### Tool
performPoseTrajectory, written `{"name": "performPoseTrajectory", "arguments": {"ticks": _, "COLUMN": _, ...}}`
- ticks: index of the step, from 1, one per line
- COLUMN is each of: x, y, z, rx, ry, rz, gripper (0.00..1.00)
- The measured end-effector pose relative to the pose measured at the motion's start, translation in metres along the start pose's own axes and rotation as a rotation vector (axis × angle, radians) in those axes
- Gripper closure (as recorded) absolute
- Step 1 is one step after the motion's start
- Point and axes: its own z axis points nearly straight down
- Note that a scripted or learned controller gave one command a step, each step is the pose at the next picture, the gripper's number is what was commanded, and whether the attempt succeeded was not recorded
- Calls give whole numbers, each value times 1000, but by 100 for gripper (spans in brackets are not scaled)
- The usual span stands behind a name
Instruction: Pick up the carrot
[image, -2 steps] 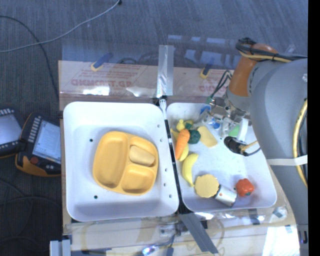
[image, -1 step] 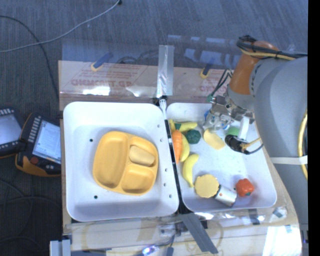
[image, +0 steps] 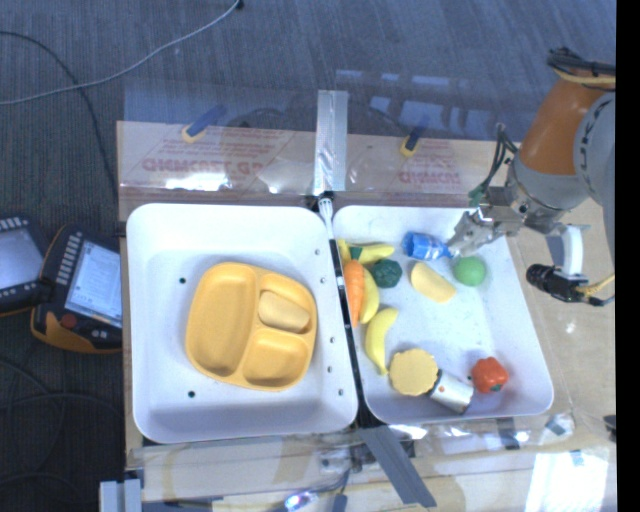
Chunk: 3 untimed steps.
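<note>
Orange plastic carrot, long axis running near-to-far along the left wall of the right-hand shallow white bin, well to the left of the two-finger hand, which holds nothing, its opening impossible to tell.

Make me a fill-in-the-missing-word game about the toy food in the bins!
1. The yellow tray sits in the ___ bin.
2. The carrot lies along the right bin's ___ edge, beside a banana.
3. The gripper is over the right bin, next to a ___ ball.

Missing words: left; left; green
</note>
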Motion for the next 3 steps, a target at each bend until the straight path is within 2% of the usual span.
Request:
{"name": "performPoseTrajectory", "arguments": {"ticks": 1, "x": 0, "y": 0, "z": 0, "rx": 0, "ry": 0, "rz": -1, "gripper": 0}}
{"name": "performPoseTrajectory", "arguments": {"ticks": 2, "x": 25, "y": -60, "z": 85, "rx": 2, "ry": 4, "rz": -8, "gripper": 0}}
{"name": "performPoseTrajectory", "arguments": {"ticks": 3, "x": 37, "y": -31, "z": 92, "rx": -11, "ry": 1, "rz": -60, "gripper": 0}}
